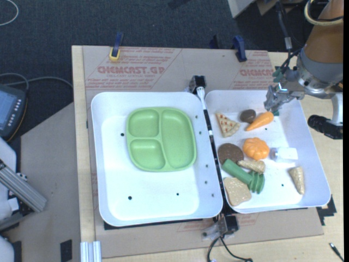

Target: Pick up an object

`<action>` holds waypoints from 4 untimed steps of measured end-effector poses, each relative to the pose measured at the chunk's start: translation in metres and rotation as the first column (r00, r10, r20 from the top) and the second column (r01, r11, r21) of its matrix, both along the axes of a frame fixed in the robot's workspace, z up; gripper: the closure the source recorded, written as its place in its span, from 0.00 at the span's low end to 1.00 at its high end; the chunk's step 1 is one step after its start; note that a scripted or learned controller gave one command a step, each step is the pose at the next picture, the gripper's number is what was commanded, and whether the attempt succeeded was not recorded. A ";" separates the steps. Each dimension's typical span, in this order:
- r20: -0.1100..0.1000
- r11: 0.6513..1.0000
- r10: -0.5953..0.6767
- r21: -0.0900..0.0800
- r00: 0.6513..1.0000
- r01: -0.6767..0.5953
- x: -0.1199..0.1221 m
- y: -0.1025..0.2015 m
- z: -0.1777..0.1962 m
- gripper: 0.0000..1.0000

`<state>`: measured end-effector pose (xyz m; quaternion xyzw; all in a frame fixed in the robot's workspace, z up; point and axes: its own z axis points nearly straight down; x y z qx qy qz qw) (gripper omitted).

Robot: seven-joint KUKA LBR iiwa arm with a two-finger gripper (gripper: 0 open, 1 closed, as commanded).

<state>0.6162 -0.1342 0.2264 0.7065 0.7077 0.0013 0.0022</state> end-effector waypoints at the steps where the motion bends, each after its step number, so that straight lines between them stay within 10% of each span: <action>1: -0.008 1.000 0.003 0.005 1.000 -0.003 -0.023 0.059 -0.005 1.00; 4: -0.007 1.000 -0.001 0.003 1.000 0.001 -0.038 0.093 0.008 1.00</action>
